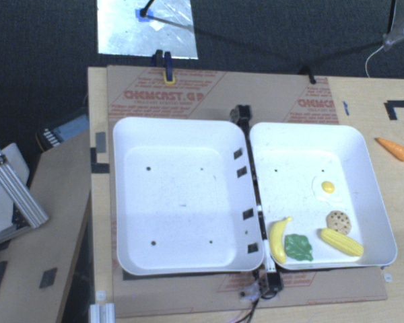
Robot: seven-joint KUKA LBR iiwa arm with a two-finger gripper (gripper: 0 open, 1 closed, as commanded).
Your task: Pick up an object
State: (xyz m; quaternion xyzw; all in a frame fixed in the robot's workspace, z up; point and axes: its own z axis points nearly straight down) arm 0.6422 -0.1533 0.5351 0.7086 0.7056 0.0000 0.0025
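Clearly the choice of target comes first: the pickable things sit in the near corner of the right shallow white plastic bin. A curved yellow toy banana lies against the left wall, touching a flat green leafy piece; a yellow corn cob lies just below a round tan biscuit, and a fried egg toy sits apart. The corn looks the safest pick, gripped across its narrow width. How the fingers stand I cannot tell.

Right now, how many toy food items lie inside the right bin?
5: banana at the near-left, green leaf beside it, corn cob near-right, cookie above the corn, fried egg farther back.
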